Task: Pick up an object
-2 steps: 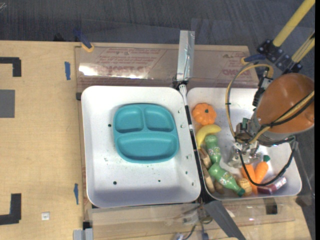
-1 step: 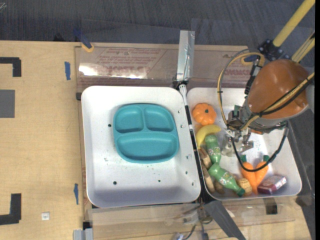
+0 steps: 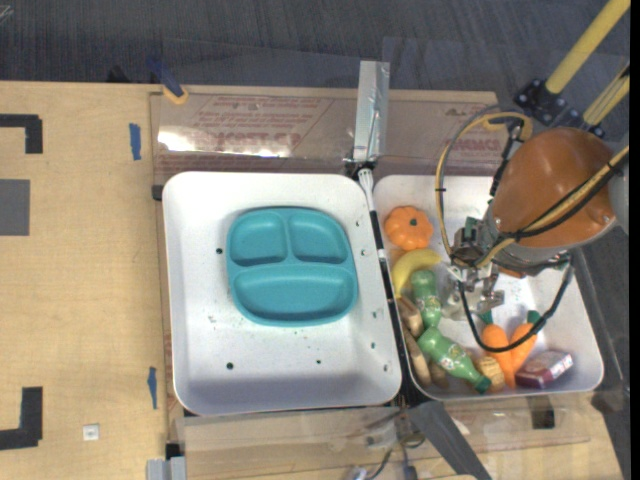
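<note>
My gripper point(image 3: 472, 290) hangs low inside the right bin point(image 3: 585, 333), under the orange wrist band, just right of a yellow banana point(image 3: 410, 265) and a green pear-like piece point(image 3: 424, 286). An orange pumpkin point(image 3: 408, 227) lies at the bin's back left. Toward the front lie a green bottle point(image 3: 448, 354), an orange carrot point(image 3: 508, 346) and a purple box point(image 3: 546, 367). The wrist and cables hide the fingertips, and nothing shows between them.
The left bin point(image 3: 200, 348) holds a teal divided plate point(image 3: 291, 265). A taped cardboard sheet point(image 3: 260, 128) lies behind the bins, with a metal post point(image 3: 370, 108) between them. Yellow rods point(image 3: 590, 38) slant across the upper right.
</note>
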`<state>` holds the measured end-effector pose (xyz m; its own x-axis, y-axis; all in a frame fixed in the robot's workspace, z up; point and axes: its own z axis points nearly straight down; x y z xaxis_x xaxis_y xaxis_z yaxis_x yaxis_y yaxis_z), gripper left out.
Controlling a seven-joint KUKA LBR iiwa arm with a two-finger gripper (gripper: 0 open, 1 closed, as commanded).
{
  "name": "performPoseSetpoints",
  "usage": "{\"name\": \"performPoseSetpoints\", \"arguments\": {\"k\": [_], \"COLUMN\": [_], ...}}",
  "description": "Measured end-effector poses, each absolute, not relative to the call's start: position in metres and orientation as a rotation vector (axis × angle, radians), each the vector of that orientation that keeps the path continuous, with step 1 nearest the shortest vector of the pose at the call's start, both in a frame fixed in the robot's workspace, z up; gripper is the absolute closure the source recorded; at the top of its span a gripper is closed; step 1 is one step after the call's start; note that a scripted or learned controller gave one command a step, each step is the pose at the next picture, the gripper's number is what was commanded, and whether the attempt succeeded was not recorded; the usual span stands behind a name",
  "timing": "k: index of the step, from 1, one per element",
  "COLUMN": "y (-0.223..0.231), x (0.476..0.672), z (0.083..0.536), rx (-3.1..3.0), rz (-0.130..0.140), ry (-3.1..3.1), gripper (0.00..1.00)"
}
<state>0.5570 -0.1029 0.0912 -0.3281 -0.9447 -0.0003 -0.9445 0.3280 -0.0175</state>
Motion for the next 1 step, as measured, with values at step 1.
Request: {"name": "performPoseSetpoints", "arguments": {"k": [1], "y": [-0.1067], "x": [0.5043], "z": [0.0907], "rx": [-1.602], "rz": [-0.016], "ry": [2.684], "gripper": [1.0]}}
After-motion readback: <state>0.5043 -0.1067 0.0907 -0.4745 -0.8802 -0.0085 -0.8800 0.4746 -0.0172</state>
